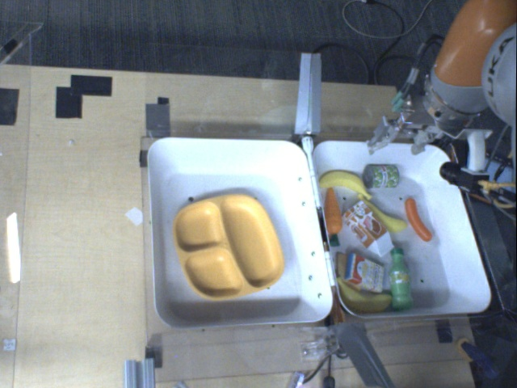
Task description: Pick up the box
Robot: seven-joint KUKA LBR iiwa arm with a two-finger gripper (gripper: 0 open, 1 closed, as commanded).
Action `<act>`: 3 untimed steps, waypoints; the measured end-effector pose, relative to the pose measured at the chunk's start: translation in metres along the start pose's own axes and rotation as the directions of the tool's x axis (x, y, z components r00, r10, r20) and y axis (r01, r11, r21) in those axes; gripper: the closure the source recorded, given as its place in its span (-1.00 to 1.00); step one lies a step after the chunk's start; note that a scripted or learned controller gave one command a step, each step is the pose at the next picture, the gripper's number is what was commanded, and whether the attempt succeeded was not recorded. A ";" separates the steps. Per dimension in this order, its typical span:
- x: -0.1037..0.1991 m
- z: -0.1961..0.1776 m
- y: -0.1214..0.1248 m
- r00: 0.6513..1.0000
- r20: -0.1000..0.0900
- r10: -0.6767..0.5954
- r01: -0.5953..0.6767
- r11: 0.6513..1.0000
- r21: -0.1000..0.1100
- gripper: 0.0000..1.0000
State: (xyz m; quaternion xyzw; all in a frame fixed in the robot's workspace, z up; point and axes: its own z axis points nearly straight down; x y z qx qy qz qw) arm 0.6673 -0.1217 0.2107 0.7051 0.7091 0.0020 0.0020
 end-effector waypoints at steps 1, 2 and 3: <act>-0.052 0.123 0.003 1.000 0.002 -0.011 0.011 1.000 -0.004 -1.00; -0.051 0.106 0.007 1.000 0.005 -0.016 0.016 1.000 -0.017 1.00; -0.043 0.086 0.003 1.000 0.001 0.003 -0.003 1.000 -0.002 1.00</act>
